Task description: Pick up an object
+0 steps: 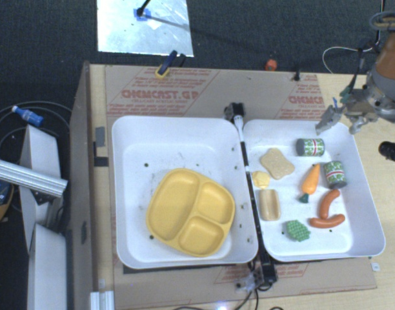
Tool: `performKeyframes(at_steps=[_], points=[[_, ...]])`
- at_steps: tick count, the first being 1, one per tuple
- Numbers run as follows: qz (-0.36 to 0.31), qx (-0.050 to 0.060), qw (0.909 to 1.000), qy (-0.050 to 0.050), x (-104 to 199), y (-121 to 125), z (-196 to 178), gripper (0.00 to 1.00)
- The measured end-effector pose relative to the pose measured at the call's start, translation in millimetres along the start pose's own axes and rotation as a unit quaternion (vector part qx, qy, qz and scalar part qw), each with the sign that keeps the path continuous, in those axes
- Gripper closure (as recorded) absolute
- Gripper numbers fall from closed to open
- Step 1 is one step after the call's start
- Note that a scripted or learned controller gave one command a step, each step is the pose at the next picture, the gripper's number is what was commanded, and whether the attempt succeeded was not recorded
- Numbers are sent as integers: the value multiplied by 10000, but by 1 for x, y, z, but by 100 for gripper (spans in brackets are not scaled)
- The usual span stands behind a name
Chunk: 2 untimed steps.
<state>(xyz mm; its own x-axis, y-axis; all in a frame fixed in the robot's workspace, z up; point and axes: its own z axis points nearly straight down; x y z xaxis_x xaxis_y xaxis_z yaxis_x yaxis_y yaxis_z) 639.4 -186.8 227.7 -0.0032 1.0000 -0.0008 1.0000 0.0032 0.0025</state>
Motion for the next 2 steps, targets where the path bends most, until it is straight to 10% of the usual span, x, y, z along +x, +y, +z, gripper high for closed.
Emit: performKeyframes(at_steps=[1,2], points=[[5,0,10000,0,-2,1,143,0],[8,2,10000,-3,-6,-38,136,0]])
